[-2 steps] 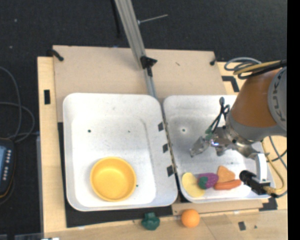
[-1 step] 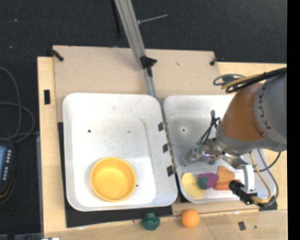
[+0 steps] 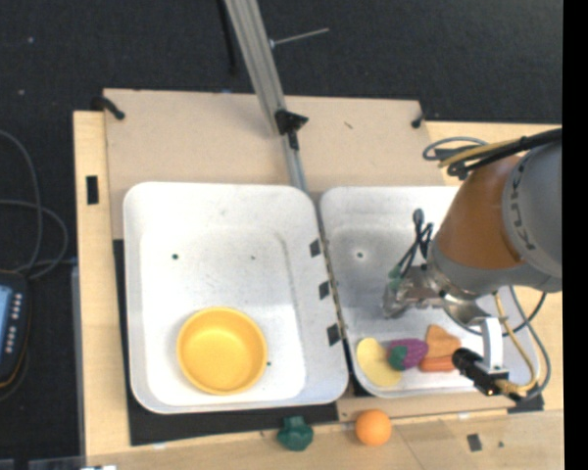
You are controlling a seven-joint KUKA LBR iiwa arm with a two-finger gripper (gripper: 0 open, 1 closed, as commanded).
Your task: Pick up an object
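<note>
My gripper (image 3: 400,300) hangs low over the right bin (image 3: 363,233), near its middle, under the arm's orange band. Just in front of it, along the bin's near wall, lies a cluster of small objects: a pale yellow piece (image 3: 372,360), a purple and green piece (image 3: 406,354) and an orange piece (image 3: 437,349). The gripper stands a little behind and above this cluster, apart from it. Nothing shows between the fingers. A yellow bowl (image 3: 221,349) sits in the near part of the left bin (image 3: 216,223).
An orange ball (image 3: 373,427) and a dark green object (image 3: 295,433) lie on the bench in front of the bins. A metal pole (image 3: 265,76) slants up from between the bins. Cables hang at the arm's right side (image 3: 510,346).
</note>
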